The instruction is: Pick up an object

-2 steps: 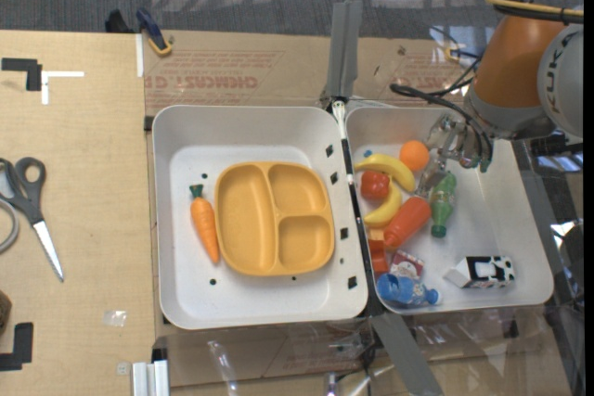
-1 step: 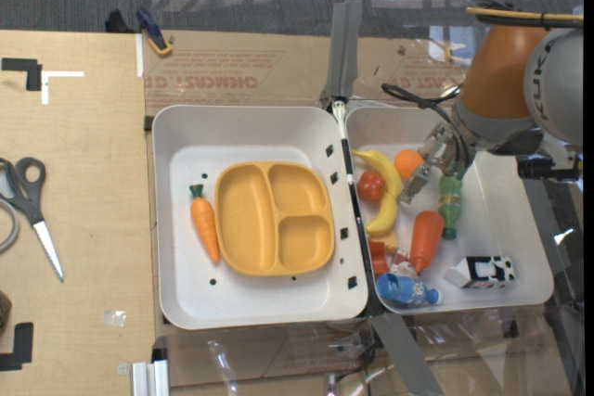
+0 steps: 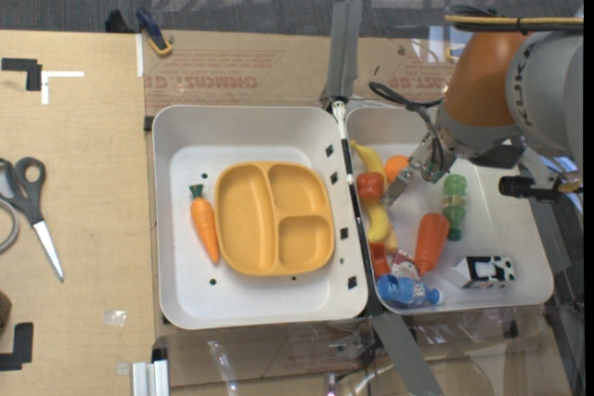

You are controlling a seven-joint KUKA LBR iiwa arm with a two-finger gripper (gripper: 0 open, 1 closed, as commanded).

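Objects to pick: heaped in the right bin (image 3: 534,287) — a yellow banana (image 3: 368,159), a red tomato (image 3: 369,187), a small orange fruit (image 3: 396,168), a second banana (image 3: 377,223), a green toy (image 3: 454,198), a large carrot (image 3: 430,241), a blue bottle (image 3: 406,291) and a black-and-white carton (image 3: 483,271).
Gripper (image 3: 411,178): low over that bin, just beside the tomato and orange fruit; fingers slightly apart, nothing between them.
Arm (image 3: 520,88): reaches in from the right.
Left bin (image 3: 172,227): a yellow divided plate (image 3: 275,218), a small carrot (image 3: 204,224) just left of it.
Bench: scissors (image 3: 35,210) well to the left.
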